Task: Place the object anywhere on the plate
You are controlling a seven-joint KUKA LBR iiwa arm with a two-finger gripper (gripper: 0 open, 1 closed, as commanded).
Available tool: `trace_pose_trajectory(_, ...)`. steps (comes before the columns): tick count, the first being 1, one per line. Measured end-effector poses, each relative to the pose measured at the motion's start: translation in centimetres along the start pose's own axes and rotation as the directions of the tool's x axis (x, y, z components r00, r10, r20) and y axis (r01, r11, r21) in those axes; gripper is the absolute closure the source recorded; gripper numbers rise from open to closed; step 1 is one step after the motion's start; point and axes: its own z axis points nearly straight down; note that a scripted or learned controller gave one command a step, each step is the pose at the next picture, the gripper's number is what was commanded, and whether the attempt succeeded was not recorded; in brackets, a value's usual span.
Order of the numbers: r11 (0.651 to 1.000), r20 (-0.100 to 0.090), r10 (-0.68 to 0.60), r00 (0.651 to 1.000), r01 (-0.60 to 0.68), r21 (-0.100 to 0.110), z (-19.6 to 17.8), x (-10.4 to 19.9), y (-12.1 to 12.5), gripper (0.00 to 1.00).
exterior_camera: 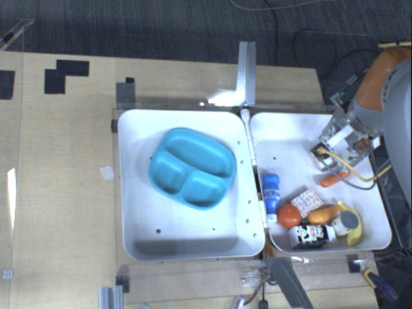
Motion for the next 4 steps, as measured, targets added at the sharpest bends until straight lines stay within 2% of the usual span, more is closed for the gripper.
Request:
trace_pose_trajectory(1,0.948,-0.033,0.318,0.947,-0.319,-0.018,0.8,-4.0,-0.3,0.00)
trace_pose_trajectory(3,0.948,-0.032,0.318,0.947,-0.319,-0.018,0.9,-4.0,-0.3,0.00)
trace_pose_trajectory(4,0.937,-0.002,0.349,0.937,-0.349,0.001,-1.3,-8.0,-3.1,0.00)
